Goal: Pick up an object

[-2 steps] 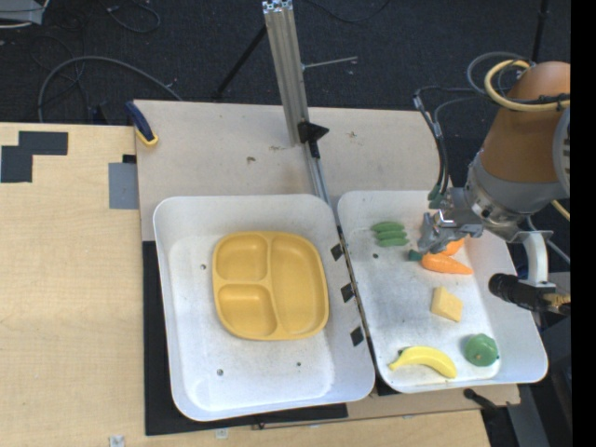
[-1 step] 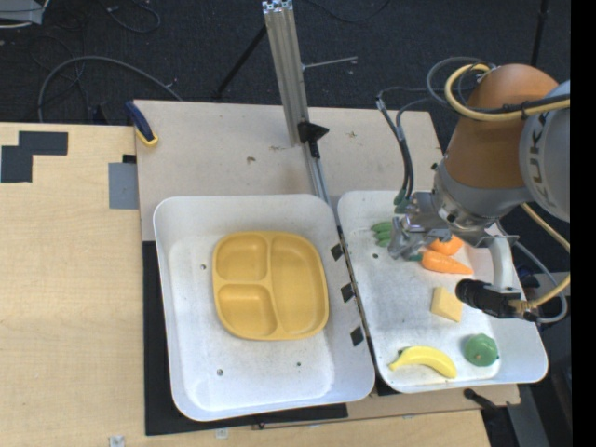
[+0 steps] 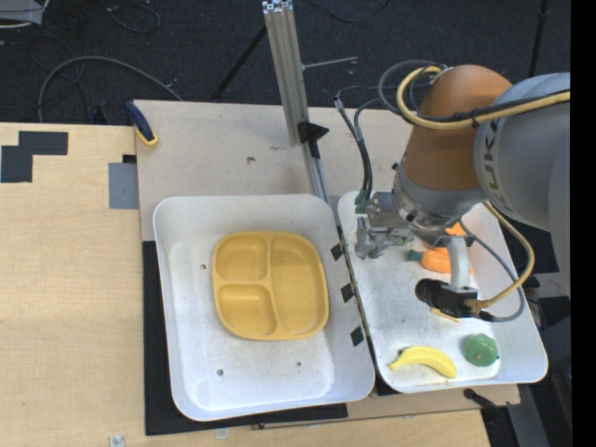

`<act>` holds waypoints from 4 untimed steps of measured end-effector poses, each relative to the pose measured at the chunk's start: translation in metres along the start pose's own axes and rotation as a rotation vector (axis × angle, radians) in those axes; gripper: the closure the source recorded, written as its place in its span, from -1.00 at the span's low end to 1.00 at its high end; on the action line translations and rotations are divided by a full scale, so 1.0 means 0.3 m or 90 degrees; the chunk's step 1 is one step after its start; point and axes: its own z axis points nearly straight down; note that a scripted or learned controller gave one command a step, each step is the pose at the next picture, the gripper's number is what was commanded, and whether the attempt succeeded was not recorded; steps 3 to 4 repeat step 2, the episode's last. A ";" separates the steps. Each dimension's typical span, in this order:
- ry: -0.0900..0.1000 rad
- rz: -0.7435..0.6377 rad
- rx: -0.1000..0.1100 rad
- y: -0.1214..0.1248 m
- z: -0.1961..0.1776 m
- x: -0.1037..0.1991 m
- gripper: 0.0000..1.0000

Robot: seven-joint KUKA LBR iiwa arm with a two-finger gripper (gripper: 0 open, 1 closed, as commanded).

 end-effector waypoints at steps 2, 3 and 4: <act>0.000 -0.001 -0.002 0.039 -0.035 0.367 1.00; 0.000 -0.001 -0.002 0.039 -0.035 0.367 1.00; 0.000 -0.001 -0.002 0.039 -0.035 0.367 1.00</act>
